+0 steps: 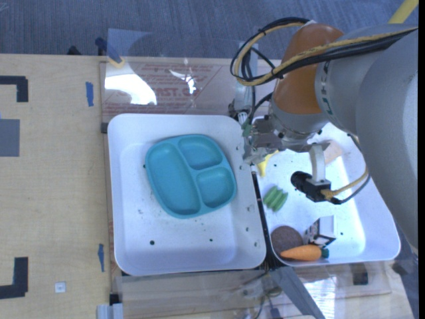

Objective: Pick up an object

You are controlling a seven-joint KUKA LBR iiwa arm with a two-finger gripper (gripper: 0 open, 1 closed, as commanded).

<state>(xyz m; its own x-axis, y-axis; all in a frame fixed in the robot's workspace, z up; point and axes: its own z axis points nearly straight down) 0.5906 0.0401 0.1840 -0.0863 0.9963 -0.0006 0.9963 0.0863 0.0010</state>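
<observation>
Jaws (pixel 255 153) hover over bins' shared rim, above green object (pixel 275 198).

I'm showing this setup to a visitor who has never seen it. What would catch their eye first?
Probably the blue divided plate, lying alone in the left bin. Next, the big grey arm with its orange band, reaching in from the right over the right bin. Near that bin's front edge lie an orange carrot, a brown lump and a small green piece.
</observation>
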